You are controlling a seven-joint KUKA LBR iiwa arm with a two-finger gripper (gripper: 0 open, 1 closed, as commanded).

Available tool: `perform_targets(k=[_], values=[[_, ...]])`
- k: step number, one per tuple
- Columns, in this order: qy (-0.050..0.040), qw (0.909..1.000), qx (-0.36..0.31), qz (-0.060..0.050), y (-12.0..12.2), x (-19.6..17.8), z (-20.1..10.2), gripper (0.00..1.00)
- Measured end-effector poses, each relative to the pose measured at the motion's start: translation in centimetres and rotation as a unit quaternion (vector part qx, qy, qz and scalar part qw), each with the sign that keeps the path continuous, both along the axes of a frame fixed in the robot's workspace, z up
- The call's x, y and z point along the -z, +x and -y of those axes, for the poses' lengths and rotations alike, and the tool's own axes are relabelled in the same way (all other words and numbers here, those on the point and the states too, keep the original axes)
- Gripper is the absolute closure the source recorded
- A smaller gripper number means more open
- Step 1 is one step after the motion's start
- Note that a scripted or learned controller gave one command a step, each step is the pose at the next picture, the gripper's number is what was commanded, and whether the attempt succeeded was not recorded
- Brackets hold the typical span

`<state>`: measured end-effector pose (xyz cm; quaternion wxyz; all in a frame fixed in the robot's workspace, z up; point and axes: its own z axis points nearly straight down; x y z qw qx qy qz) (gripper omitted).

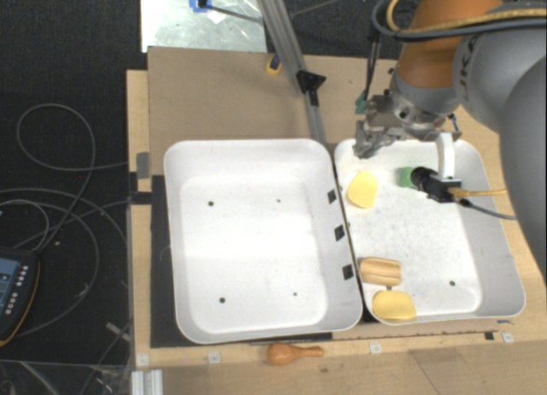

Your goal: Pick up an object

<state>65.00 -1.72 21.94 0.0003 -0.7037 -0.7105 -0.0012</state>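
The gripper (pixel 369 145) hangs over the right bin (pixel 479 299) at its upper left corner; whether it is closed cannot be told. Just below it lies a yellow piece (pixel 361 190), nothing gripped.

Grey arm (pixel 504 51) reaches in from the right — end effector (pixel 369 147) pointing down.

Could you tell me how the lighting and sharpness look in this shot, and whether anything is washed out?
In the camera view, the left bin is brightly lit and nearly washed out on its floor; the bright panel at the top glares; the gripper and wrist look slightly soft; the right bin shows faint speckle, and the yellow piece stays clearly readable.
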Motion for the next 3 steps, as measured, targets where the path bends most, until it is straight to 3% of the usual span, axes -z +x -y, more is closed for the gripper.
perform_targets(k=[2, 3], values=[[0.0, 1.0, 0.0, 0.001, 1.4, -0.6, -9.6, 1.0], [-0.0012, 1.0, 0.001, 0.0, 1.4, -0.5, -9.3, 0.0]])
